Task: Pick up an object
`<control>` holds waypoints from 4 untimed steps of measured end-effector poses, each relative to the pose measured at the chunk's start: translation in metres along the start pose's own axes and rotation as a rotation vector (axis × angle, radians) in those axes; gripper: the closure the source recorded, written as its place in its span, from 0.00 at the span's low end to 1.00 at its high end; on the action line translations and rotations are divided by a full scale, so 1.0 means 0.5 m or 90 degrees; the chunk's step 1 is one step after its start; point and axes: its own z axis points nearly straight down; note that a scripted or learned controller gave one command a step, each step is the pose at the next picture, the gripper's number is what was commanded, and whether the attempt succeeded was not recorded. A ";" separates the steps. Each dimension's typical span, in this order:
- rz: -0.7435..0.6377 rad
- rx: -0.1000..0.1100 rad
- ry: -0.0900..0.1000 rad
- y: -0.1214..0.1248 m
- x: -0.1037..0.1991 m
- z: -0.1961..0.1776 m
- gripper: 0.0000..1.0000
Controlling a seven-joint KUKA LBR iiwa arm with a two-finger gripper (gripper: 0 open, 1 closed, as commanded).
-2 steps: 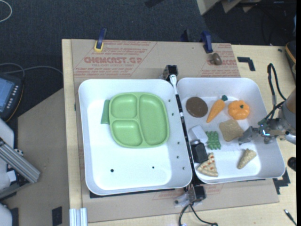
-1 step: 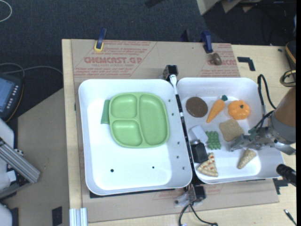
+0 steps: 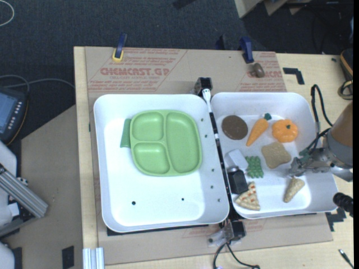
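Observation:
The right bin holds several toy foods: a brown round patty, a carrot, an orange fruit, a slice of toast, a green bunch, a pizza slice and a beige cone. My gripper reaches in from the right and hangs low over the bin's right part. It sits just right of the toast and just above the cone. Nothing is visibly held in it.
The left bin bears a green divided plate. A black object lies by the divider between the bins. Clamps sit on the cardboard behind the bins. Cables run along the right bin's far side.

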 end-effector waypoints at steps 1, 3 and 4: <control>-0.001 -0.003 -0.002 0.010 -0.001 -0.087 1.00; -0.002 -0.003 -0.002 0.008 -0.007 -0.254 1.00; -0.005 -0.002 0.000 0.055 0.106 -0.250 1.00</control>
